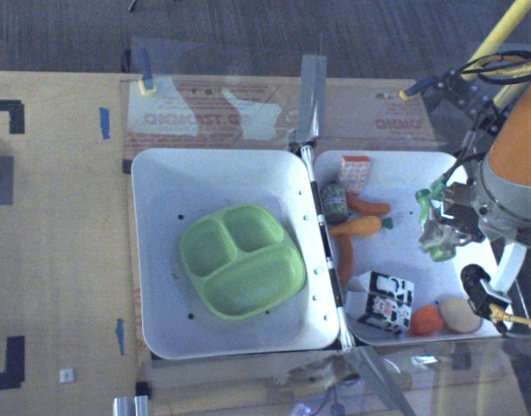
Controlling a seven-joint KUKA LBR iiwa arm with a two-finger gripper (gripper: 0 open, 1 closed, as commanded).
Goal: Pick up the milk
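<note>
I get one fixed camera view, mounted above the bench and looking down at a slant from far enough back to take in both white bins, the left bin (152, 232) and the right bin (404, 167), whole. The top of my picture runs past the bench edge onto dark floor (248, 11). The arm (516, 146) enters from the right edge, so the gripper (440, 232) sits at mid-height over the right bin's right side.

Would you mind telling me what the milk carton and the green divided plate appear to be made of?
The milk carton looks like printed paperboard or a plastic toy copy: flat faces, sharp folds, black-and-white print. The green divided plate looks like moulded plastic with a smooth, slightly satin finish: rounded rims and one even colour throughout.
</note>
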